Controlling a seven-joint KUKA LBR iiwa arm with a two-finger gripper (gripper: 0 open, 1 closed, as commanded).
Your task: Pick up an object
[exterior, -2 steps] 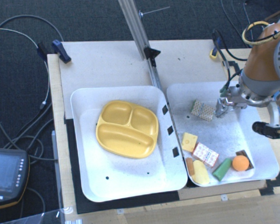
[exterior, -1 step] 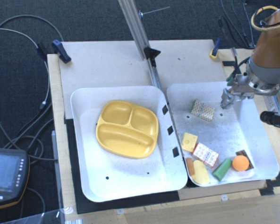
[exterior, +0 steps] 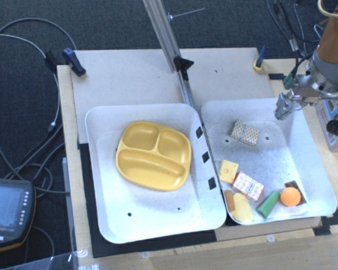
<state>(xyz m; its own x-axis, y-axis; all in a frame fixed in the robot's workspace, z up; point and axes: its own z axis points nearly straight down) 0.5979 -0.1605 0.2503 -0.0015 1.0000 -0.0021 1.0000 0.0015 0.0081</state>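
- Over the right bin's [exterior: 307, 146] far right rim hangs the hand [exterior: 283, 111]; whether it is clenched I cannot tell.
- Nearest it lies a patterned block [exterior: 245, 133], apart.
- Along the near wall crowd a yellow wedge [exterior: 229, 170], orange ball [exterior: 290, 196] and green piece [exterior: 268, 204].
- A yellow plate [exterior: 153, 155] sits in the left bin [exterior: 103, 181].

Glossy yellow plastic plate [exterior: 153, 155], matt white, perhaps speckled, bins [exterior: 102, 164].
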